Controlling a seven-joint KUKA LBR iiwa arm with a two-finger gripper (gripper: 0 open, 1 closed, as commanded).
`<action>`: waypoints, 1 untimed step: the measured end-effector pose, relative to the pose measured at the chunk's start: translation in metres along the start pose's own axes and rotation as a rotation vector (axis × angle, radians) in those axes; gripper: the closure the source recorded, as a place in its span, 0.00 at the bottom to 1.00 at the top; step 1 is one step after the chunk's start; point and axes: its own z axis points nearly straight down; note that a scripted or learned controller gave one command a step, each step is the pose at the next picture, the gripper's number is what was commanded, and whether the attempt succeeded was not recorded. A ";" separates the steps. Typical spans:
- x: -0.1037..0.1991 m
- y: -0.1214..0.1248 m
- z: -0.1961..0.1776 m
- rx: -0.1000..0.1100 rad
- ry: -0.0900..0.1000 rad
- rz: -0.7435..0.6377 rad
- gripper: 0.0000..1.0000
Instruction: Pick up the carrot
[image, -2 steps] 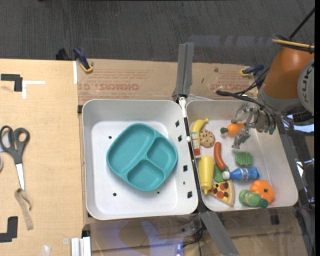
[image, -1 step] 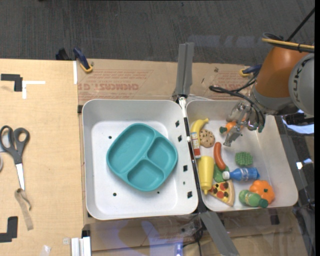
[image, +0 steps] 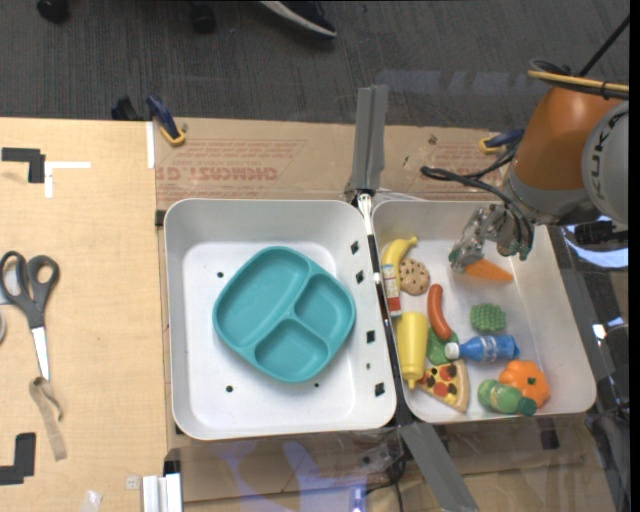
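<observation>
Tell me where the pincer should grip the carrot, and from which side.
Probably across the middle of the carrot, coming from above. It lies flat in the right bin, long axis running roughly left-right, with bare floor on its near side, so the fingers would close across its narrow width. The pincer already sits at its left end; whether it holds the carrot cannot be told.
</observation>
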 end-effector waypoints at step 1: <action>0.061 -0.043 0.010 -0.008 0.009 -0.354 1.00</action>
